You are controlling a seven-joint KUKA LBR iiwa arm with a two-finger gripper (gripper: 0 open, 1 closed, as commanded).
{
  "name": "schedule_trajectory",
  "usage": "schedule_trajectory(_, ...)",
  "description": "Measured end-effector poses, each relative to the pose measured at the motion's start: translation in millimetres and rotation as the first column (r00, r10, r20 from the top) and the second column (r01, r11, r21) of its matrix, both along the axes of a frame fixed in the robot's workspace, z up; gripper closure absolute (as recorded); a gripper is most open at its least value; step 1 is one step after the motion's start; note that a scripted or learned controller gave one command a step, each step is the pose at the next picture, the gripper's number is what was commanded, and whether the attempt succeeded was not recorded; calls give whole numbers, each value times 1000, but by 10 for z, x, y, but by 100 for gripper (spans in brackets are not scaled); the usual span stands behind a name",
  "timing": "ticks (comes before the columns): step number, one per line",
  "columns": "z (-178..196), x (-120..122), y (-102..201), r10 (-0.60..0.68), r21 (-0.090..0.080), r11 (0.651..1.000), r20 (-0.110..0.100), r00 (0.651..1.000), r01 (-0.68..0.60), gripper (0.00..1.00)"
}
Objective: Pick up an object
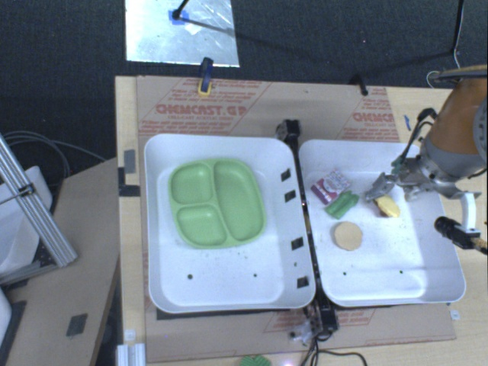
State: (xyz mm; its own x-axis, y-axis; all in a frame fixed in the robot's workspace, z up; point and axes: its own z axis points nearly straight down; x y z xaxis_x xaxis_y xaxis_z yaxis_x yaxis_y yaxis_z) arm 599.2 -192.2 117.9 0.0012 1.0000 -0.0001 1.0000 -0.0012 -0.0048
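Pale wood bench on dark carpet, foil sheet behind. L white bin holds green divided tray. R white bin: pink packet, green block, tan round disc, yellow piece. Grey gripper w/ fingers spread, just over yellow piece, holding nothing.

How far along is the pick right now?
Done: the arm has reached the right bin, with the claw low over the yellow piece. In hand: nothing visibly lifted; the yellow piece lies on the bin floor at the claw tip. Left: grasp and lift. The tan disc, green piece and red-and-white packet lie untouched nearby.
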Motion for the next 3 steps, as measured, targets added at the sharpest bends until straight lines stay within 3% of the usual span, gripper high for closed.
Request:
schedule_trajectory(1,-352,4,-149,2,0,1000,4,1000,-2,0)
schedule_trajectory(2,-222,22,-146,2,-1,1000,10,1000,-2,100)
schedule_trajectory(3,-340,-60,482,8,1,1000,5,1000,-8,100)
